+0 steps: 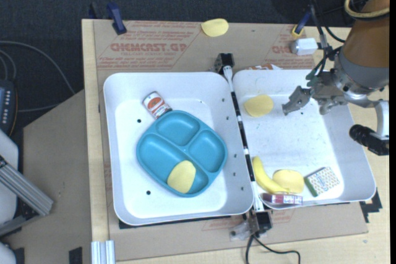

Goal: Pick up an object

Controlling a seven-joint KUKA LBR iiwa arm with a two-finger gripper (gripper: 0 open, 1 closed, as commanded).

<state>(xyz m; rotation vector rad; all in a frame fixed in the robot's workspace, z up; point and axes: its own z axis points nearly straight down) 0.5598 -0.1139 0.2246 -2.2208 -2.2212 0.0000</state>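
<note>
Blue divided plate (pixel 179 151) in left bin (pixel 117 133), banana (pixel 265 177) in right bin (pixel 346 151).

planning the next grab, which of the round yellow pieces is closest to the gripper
The yellow piece at the right bin's upper left, just left of the gripper; the other yellow pieces lie farther off.

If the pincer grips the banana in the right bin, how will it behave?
The banana looks smooth and curved, so it may slip or turn between the fingers. It lies against a yellow round object, which would probably be nudged. It seems light.
</note>
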